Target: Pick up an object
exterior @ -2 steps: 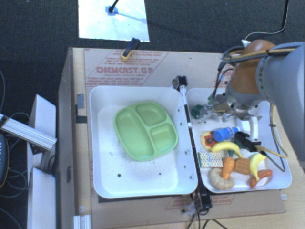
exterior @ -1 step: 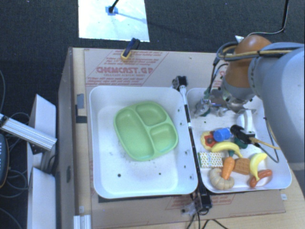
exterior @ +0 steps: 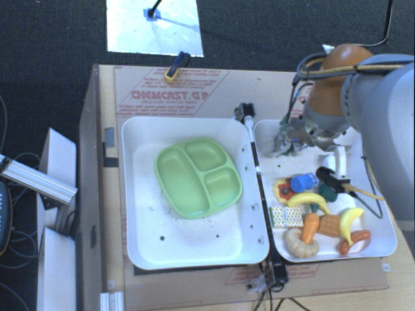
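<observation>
Grey-metal gripper (exterior: 288, 142) of mine hangs low over the back of the right bin (exterior: 388, 238); its grasp state is not discernible. Toy food lies toward the bin's front: two bananas (exterior: 310, 201), one carrot (exterior: 310, 227). Left bin (exterior: 139, 251): one green divided plate (exterior: 197, 176).

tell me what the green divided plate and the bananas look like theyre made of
Green divided plate: probably moulded plastic, matte to faintly glossy, going by its uniform colour and soft rounded compartment ridges. Bananas: likely toy plastic, smooth, a flat even yellow, lying among other toy-like food pieces. Too small to be certain.
</observation>
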